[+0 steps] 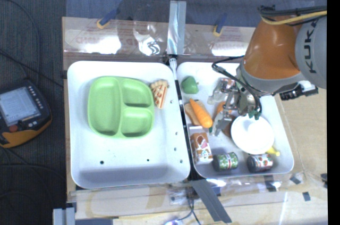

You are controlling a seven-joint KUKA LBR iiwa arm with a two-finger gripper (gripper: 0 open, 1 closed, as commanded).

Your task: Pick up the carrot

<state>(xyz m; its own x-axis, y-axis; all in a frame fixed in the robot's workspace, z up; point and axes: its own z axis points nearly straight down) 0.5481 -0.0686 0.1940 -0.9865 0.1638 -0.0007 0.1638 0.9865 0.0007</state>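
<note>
The carrot (201, 113) is orange and lies at a slant in the right bin (284, 155), near its left wall. My gripper (225, 110) hangs low over that bin, just right of the carrot's thick end and apart from it. Nothing of the carrot shows inside the gripper. A small orange piece (220, 108) shows right beside the gripper's metal parts. The orange wrist band (271, 53) stands above the bin's back right part.
In the right bin lie a green round fruit (189, 84), a white dish (253, 134), a brown packet (200, 147) and two cans (227, 161) (259, 162). The left bin (77, 128) holds a green divided plate (121, 106) and a waffle-like slice (159, 93).
</note>
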